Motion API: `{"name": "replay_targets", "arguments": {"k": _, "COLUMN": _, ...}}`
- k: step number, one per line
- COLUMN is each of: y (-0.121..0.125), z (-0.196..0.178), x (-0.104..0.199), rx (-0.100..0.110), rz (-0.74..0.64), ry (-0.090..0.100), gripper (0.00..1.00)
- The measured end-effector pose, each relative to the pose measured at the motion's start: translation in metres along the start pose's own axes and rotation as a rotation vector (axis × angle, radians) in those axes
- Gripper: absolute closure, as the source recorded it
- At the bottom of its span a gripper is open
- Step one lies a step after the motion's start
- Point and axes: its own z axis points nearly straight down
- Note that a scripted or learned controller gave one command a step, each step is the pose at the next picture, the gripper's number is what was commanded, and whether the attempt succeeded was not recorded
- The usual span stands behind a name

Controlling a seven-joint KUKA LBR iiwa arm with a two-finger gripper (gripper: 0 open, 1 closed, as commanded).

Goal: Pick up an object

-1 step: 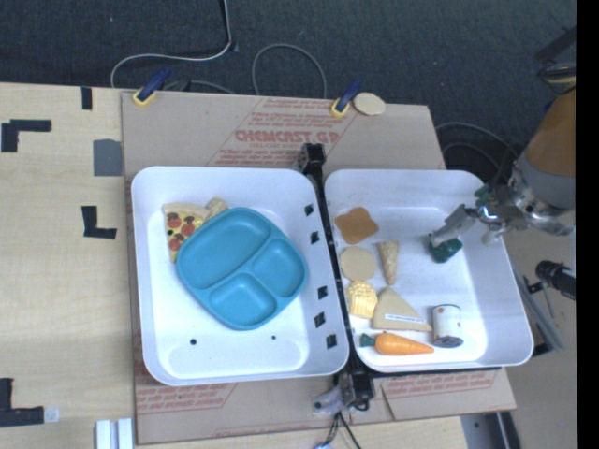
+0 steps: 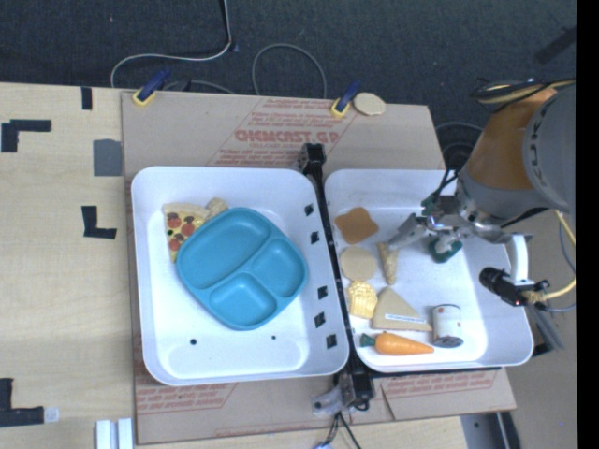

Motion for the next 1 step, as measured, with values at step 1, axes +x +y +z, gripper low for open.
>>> {"name": "replay_targets", "arguments": {"k": 1, "y": 0.0081, "z": 0.0481, "x": 0.0443, "rx": -0.010, "rz": 0.003, "ry": -0.007, "gripper": 0.00}}
